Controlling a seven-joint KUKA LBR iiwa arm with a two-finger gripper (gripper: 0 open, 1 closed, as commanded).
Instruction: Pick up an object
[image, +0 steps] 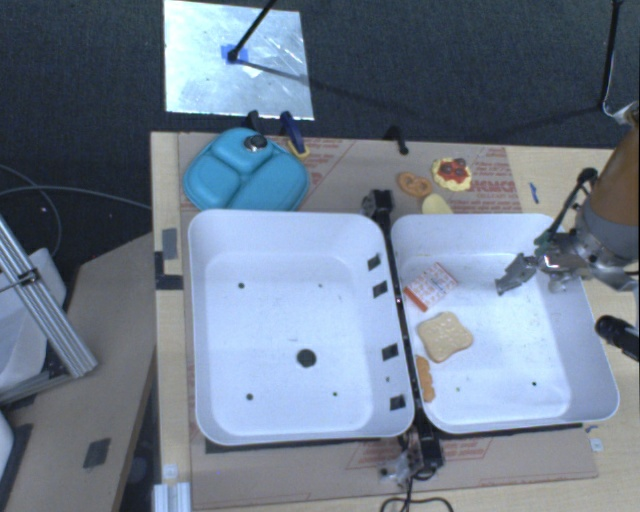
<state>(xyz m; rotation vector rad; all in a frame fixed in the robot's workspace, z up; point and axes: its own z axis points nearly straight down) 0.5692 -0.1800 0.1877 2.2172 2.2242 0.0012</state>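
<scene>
Two white bins on a brown bench, dark carpet around.
In the right bin (560, 395) lie toast (444, 335), a red-and-white packet (430, 285) and an orange stick (425, 379). The gripper (530, 272) hangs nearby, holding nothing, claw a little apart. A blue tray (245, 175) sits behind the left bin (230, 260).

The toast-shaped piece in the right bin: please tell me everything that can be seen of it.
The toast-shaped piece is a flat tan slice with a slightly darker crust edge and looks like a plastic toy. It lies flat on the floor of the right bin, near the bin's left wall, turned at a slant. A small red-and-white packet lies just above it and an orange strip just below; whether they touch is unclear.
</scene>
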